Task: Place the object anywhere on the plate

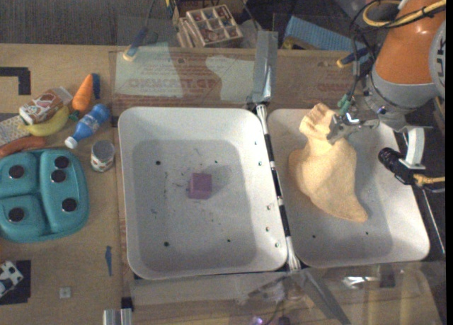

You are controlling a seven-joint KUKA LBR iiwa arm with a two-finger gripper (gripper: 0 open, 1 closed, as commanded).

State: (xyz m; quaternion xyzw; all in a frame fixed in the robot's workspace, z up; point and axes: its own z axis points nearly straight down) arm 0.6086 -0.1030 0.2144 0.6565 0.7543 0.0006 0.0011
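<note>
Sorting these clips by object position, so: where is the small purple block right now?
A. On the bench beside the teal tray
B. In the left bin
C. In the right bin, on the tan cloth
B: the purple block lies on the floor of the left bin, apart from the tan cloth in the right bin.

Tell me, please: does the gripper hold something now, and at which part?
It cannot be told. The gripper sits at the upper edge of the tan cloth in the right bin.

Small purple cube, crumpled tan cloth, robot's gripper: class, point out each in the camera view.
Small purple cube [200,185]: camera view, top face.
Crumpled tan cloth [327,175]: camera view, middle.
Gripper [342,122]: camera view, between fingertips.
</note>
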